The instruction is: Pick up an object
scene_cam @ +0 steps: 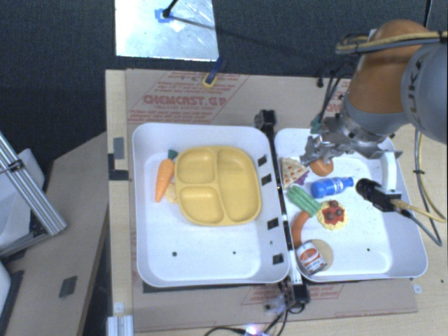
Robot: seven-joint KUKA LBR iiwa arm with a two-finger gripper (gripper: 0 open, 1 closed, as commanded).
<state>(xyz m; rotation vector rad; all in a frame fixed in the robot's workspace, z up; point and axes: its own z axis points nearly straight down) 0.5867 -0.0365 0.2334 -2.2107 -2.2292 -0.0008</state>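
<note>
My gripper (318,152) hangs low over the back left part of the right bin (371,254). An orange rounded object (323,167) sits right at its tip, partly hidden by it; I cannot see whether it is gripped. Close by lie a pizza slice (292,169), a blue bottle (331,186) and a green vegetable (303,200). Nearer the front are a reddish sausage (299,227), a small yellow and red food toy (332,215) and a can (312,257).
The left bin (150,257) holds a yellow divided plate (213,185) with a carrot (163,178) beside it on the left. A black divider (276,187) runs between the bins. The arm's grey and orange bulk (392,68) looms over the right bin's back.
</note>
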